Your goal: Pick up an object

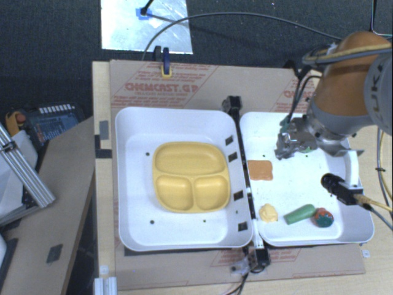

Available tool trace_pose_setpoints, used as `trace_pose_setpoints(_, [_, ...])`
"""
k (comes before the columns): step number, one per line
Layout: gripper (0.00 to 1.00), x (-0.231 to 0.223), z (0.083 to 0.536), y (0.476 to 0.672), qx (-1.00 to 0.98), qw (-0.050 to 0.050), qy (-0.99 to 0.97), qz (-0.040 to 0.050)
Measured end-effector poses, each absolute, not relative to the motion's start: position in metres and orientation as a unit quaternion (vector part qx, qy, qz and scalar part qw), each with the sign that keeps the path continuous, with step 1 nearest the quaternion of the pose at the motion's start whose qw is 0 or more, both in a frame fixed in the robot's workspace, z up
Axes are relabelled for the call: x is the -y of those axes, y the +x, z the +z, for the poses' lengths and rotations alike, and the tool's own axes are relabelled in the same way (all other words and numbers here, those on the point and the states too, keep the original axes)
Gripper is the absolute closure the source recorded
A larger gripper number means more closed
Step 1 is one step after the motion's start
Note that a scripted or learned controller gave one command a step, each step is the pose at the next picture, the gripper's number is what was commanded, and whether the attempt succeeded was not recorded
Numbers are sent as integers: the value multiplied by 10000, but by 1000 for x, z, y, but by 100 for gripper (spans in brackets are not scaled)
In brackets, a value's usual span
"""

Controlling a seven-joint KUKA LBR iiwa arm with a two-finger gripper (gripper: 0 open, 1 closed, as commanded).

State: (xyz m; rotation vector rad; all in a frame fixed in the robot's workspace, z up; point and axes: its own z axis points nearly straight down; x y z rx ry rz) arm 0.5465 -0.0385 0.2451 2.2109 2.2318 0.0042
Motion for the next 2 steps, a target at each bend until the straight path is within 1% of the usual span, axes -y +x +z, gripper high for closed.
trace_pose_setpoints(1, [100,-14,249,536,-7109,-5,7033,13])
trace_pose_setpoints(2, [100,-65,231,526,-7106,-9,7036,8])
